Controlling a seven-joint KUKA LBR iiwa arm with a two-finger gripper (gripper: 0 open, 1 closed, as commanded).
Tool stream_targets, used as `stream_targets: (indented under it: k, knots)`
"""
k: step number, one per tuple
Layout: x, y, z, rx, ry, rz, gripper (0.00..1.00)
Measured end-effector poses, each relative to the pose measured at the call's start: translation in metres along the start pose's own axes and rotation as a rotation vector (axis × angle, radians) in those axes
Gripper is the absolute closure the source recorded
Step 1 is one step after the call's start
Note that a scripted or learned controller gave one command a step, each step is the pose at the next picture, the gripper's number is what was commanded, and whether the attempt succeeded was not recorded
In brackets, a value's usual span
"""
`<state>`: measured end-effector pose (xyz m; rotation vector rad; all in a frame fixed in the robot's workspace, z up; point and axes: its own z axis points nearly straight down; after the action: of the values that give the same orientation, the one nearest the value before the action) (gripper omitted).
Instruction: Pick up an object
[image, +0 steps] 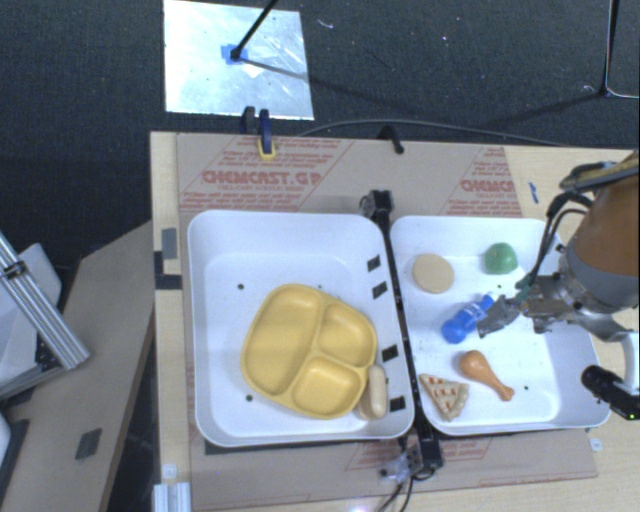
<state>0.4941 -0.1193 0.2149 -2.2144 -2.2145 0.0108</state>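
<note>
The claw (497, 317) sits low in the right bin (575, 405), its tip touching the blue bottle (466, 321) near the middle of that bin; I cannot tell its state. Around the bottle lie a tan disc (433, 272), a green ball (499, 258), a drumstick (484, 373) and a pizza slice (445, 395). The left bin (225, 250) holds a yellow divided plate (309, 348), with a pale bread roll (376, 391) touching its edge

Pincer (497, 316) at blue bottle (467, 320) — right bin (570, 400)
</note>
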Motion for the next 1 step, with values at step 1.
stream_targets:
  k: [1]
  knots:
    - [0.0003,0.0027,-0.0063,-0.013,-0.002,-0.003,0.00]
